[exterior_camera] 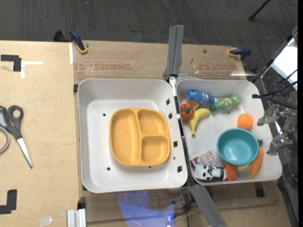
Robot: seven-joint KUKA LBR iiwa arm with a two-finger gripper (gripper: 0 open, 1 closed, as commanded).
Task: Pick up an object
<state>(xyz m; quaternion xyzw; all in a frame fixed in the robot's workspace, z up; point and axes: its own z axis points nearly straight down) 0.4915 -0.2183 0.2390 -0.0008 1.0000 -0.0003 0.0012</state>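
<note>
A: From the overhead camera, take the teal bowl [237, 147] as the marker. It sits in the right bin [214, 85], toward the near right corner. Just beyond it is an orange ball [245, 121]. Tucked against its near right side is a carrot [256, 163], and a crumpled packet [207, 167] lies to its near left.

B: And further off?

A: Beyond the bowl to the left lie a banana [199, 118] and a tomato [186, 111], touching; past them a blue bottle [200, 97] and a green bottle [225, 102] lie end to end. Well left of the bowl, the other bin [90, 141] holds a yellow divided plate [140, 137].

B: The gripper?

A: What I take for the gripper [277, 129] is the metal framework right of the bowl, outside the bin wall. Whether it's apart or together, I cannot tell.

B: Risks?

A: Nothing is picked yet. Things crowd the bowl, so a descent there could catch its rim or nudge the carrot. The ball would likely roll, and the bottles could slip sideways
</note>
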